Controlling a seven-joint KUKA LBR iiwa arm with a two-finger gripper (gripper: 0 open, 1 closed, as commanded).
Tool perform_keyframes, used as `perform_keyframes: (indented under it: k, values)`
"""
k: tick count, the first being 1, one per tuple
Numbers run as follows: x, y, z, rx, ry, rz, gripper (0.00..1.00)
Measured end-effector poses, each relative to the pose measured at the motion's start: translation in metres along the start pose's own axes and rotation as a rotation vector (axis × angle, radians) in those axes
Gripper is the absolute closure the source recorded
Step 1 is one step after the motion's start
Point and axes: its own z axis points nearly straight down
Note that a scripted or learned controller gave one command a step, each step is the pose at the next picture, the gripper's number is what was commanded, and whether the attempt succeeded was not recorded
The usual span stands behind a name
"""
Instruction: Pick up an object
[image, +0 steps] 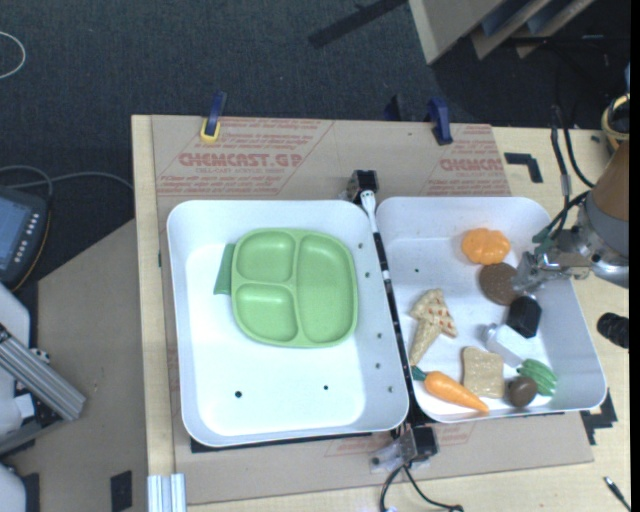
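Your gripper (533, 268) hung low over the right bin (572, 330), near its right wall; whether it was wide or narrow you could not tell from this view. The nearest thing was the brown round object (495, 283), just to its left and almost touching. It had no long axis, so approach angle probably mattered little. The orange piece (485, 245) lay just beyond.

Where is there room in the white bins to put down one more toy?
Most room is in the left bin: the bare white floor below the green plate, and a strip to its left. In the right bin, the top left corner above the waffle cone is bare. The lower right is crowded with the carrot, cracker and pincer.
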Motion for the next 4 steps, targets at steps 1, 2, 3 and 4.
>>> perform_keyframes:
  k: [1, 2, 3, 4]
  values:
    - [0.000, 0.001, -0.033, 0.002, 0.001, 0.000, 1.00]
    - [0.052, 0.028, -0.024, 0.003, 0.003, -0.005, 1.00]
    - [0.096, 0.049, -0.019, 0.003, 0.003, -0.005, 1.00]
    - [0.137, 0.071, -0.022, 0.003, 0.003, -0.004, 1.00]
